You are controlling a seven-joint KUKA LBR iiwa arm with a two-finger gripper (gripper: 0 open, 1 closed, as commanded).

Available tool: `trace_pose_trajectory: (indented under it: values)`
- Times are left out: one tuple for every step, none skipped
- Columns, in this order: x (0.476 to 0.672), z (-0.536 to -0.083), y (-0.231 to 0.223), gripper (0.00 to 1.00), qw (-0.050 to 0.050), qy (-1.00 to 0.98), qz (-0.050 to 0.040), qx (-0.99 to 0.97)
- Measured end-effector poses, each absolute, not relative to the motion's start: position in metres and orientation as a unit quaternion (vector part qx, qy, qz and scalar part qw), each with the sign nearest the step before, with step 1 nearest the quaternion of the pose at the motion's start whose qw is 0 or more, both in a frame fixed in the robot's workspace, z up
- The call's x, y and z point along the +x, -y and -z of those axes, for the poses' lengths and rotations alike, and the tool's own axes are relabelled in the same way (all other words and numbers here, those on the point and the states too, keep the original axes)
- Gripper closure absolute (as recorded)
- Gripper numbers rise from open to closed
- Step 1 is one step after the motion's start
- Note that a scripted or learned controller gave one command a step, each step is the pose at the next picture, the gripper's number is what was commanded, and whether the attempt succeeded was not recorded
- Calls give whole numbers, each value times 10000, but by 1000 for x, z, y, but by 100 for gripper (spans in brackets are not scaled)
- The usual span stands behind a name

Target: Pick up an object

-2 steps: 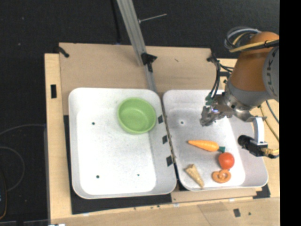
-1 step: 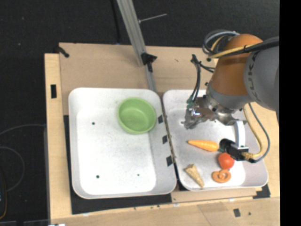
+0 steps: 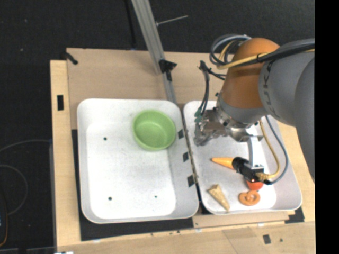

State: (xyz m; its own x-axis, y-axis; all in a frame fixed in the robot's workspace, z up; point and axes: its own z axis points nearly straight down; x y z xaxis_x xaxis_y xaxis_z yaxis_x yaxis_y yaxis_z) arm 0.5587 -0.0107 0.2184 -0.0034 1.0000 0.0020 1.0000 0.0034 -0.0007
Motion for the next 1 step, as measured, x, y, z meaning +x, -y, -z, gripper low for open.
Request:
trace_pose_trajectory:
  values:
    - [553,-226,-33,100,0,7097,16,-7045]
